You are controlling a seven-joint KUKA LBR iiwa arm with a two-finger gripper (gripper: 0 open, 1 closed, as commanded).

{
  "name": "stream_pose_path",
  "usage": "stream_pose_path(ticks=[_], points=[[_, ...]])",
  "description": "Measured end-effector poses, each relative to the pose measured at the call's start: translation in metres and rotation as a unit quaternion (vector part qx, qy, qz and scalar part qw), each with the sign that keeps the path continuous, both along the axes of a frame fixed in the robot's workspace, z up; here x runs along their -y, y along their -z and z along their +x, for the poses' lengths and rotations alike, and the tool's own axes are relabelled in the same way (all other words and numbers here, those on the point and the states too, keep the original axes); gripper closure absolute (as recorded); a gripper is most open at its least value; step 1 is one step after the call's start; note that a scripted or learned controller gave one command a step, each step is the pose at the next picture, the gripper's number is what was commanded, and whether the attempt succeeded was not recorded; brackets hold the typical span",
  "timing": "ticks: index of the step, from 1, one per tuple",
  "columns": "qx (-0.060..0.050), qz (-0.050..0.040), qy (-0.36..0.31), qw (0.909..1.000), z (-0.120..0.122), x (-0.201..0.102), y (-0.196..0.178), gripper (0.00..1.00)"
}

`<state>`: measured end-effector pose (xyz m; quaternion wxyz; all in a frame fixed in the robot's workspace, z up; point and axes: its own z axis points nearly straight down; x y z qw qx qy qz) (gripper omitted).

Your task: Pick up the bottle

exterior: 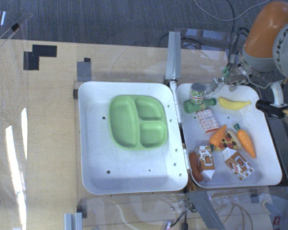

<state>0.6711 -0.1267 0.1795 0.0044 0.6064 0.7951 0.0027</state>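
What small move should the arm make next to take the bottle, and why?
Probably a short move left and down toward the green bottle. The gripper sits just right of it, above the right bin, and nothing shows between its fingers. The banana lies close, so go slowly.

Two bins are set side by side on the worktop (48, 143). In the left bin (93, 176), a divided tray (137, 121) is placed near the middle. In the right bin (273, 171), a bottle (198, 99) is laid near the far left corner, with a banana (234, 104) to its right. A small card (209, 120) is found just in front of the bottle. Two carrots (246, 143) are placed around the bin's middle, and two small cartons (238, 166) nearer the front edge. The tool (224, 83) is positioned above the far edge of the right bin, between the bottle and the banana.
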Motion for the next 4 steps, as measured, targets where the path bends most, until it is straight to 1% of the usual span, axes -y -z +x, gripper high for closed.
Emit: stream_pose_path(ticks=[1,2,3,4], points=[[0.01,-0.0017,-0.029,0.9995,-0.007,-0.029,0.063,0.0],[-0.002,0.0065,-0.076,0.9971,0.005,-0.019,0.07,0.0],[-0.008,0.0037,0.029,0.9995,-0.002,-0.01,0.064,0.0],[-0.011,0.0095,0.019,0.9997,0.002,-0.002,0.071,0.0]])
